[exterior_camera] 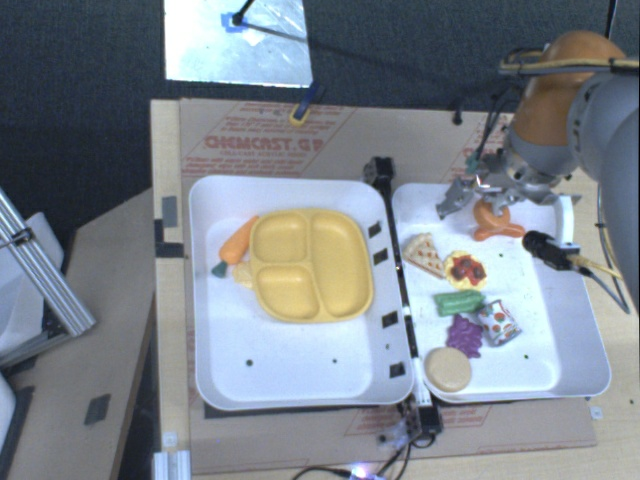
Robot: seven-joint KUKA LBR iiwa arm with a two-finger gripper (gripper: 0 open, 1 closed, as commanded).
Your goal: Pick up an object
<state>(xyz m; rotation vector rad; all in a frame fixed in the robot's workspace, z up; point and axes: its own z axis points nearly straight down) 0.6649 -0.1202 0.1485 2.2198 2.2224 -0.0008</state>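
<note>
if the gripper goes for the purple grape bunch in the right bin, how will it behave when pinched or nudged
The purple grape bunch looks like moulded toy food, so probably light and fairly stiff. Its bumpy, rounded lobes may let flat fingers slip. It lies close beside the green piece and the small printed box, so a nudge would likely shift those too.

Two white bins [300, 393], one yellow tray [305, 265], eight toy foods [463, 301]

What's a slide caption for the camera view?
Gripper poised over the sausage in the right bin; left bin holds a yellow tray.
</note>
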